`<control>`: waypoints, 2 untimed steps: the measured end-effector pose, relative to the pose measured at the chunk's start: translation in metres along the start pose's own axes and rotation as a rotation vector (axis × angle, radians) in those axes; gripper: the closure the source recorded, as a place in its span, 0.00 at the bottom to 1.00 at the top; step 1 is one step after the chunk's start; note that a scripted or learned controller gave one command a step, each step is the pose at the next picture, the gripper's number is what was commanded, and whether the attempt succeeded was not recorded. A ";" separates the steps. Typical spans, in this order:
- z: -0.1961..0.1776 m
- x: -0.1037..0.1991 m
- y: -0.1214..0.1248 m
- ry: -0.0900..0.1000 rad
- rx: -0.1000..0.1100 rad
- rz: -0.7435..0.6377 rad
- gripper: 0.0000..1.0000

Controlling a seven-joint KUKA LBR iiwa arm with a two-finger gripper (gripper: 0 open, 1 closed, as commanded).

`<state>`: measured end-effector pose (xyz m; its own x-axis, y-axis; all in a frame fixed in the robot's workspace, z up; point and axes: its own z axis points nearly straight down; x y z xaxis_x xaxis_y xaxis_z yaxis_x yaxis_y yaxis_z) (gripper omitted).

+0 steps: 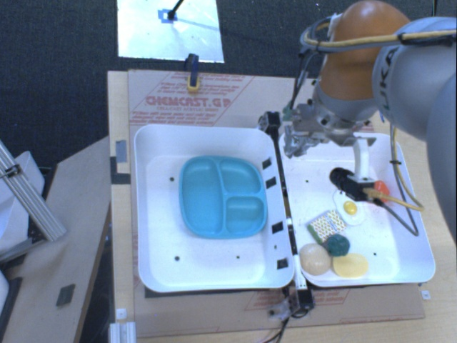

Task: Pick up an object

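I have the arm hanging over the right bin's back edge, the gripper near the divider; whether it is clenched I cannot tell. The blue plate fills the left bin. The toys cluster at the right bin's front-left corner: yellow piece, beige ball, green ball. I judge this the approach; next, reach forward over one.

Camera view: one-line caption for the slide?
Arm's gripper hangs over the right bin above small toy foods; a blue divided plate lies in the left bin.

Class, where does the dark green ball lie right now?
The dark green ball lies in the right bin, near its front edge, between the beige ball and the yellow piece.
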<state>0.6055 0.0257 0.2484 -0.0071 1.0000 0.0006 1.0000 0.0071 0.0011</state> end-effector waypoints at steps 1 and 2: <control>0.009 0.044 -0.004 0.000 0.001 -0.001 1.00; 0.020 0.083 -0.016 0.001 0.001 -0.001 1.00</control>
